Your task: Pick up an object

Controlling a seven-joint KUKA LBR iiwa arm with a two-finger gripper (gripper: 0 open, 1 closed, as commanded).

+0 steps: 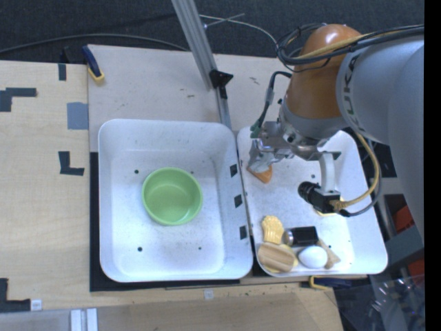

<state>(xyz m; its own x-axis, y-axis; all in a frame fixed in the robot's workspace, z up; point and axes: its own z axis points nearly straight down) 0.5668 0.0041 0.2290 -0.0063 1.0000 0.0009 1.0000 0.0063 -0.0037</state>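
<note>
Tool [260, 158] clenched on orange piece [261, 174] by right bin's [358, 254] left wall.

An orange wedge-like object [261, 174] lies in the right bin [358, 247].

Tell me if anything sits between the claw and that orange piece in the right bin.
Nothing visible does. The claw is directly over the orange piece near the right bin's left wall; the other objects lie clustered at the bin's near end, well apart.
</note>
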